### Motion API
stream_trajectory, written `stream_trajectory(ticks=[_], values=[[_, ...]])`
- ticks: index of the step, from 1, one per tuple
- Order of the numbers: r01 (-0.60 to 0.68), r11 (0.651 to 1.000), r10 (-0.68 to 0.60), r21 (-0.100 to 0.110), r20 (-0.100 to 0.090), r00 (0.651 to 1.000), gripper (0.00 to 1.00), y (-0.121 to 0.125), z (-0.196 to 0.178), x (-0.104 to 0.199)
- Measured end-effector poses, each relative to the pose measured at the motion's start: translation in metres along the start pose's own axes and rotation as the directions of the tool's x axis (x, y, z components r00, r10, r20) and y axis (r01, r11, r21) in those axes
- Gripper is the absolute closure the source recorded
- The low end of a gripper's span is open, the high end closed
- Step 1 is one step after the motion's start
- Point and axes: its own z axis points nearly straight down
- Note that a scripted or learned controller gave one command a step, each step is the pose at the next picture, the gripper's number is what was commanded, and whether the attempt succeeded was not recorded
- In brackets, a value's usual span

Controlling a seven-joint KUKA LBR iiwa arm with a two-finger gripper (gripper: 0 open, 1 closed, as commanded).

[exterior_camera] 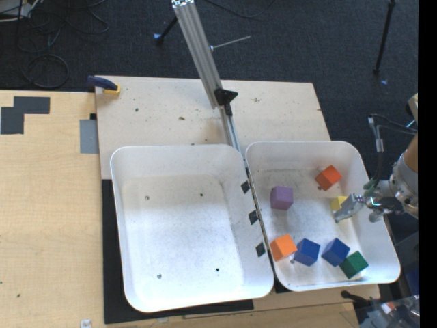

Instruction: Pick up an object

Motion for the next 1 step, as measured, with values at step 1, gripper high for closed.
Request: stream_trajectory(ticks=[1], values=[[-0.002,1.000,0.002,-0.005,0.002,1.000,0.00,0.0008,-0.0022,-0.0007]])
